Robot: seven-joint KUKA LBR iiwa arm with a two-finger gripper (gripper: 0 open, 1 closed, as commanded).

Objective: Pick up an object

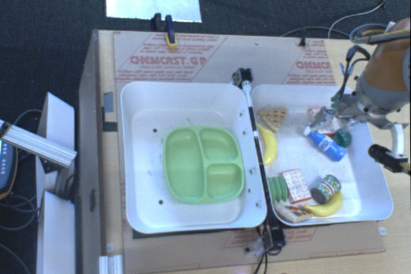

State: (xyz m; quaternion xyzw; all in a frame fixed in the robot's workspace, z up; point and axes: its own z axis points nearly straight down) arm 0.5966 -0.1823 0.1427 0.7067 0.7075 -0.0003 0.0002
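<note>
Two bins are sitting side by side on the desk (192,58), and the work is concentrating in the right bin (379,192). Nearest the camera, along that bin's front wall, a banana (326,205) is lying touching a can (325,188), with a small carton (296,184) and a green ribbed piece (278,188) just beside them. Farther back, a second banana (270,144) is resting against the divider, and a waffle wedge (273,117) is lying near the rear left corner. A blue bottle (327,145) is lying tilted near the middle right, and this appears to be the target. The gripper (324,117) is hovering just behind the bottle's upper end; whether it is spread or pressed together cannot be told, since the tip is blurring into a pale item beneath it. Nothing is showing between its tips.

The step in hand is judged to be the approach, with no grasp made. The next move is calling for a short shift toward the bottle's body, then a descent.

The bin's right wall is lying close to the wrist, limiting room there. Open floor is lying left of the bottle. The left bin (138,138) is holding a green tray (204,164).
</note>
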